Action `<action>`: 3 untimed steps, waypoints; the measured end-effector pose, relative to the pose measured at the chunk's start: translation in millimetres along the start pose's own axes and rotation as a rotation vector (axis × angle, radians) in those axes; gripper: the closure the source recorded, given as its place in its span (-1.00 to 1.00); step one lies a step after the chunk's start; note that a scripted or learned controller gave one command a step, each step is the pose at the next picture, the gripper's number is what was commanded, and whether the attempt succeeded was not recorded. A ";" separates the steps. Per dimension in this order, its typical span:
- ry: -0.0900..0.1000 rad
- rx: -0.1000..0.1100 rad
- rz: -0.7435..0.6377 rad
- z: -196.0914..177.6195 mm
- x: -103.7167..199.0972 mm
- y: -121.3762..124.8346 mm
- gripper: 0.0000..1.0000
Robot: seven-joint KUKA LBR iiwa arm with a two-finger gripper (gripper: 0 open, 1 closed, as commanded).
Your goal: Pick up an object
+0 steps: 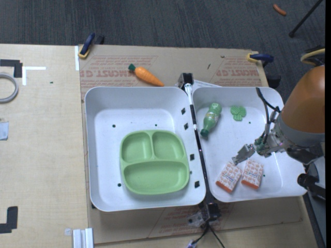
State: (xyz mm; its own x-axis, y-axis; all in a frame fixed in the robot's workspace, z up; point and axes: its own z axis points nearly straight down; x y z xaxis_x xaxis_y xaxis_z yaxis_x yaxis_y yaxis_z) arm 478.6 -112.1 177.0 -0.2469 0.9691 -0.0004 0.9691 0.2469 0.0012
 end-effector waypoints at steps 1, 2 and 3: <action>-0.001 -0.004 -0.297 78.9 -33.0 -6.9 -1.00; -0.009 -0.012 -0.293 67.9 -35.1 -4.5 1.00; -0.001 -0.001 0.050 -27.9 25.7 6.8 1.00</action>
State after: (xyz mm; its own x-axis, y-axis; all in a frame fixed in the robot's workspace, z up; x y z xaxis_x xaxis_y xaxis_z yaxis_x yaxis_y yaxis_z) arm 478.8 -85.5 205.0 -0.1983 0.9801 -0.0013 0.9801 0.1983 0.0022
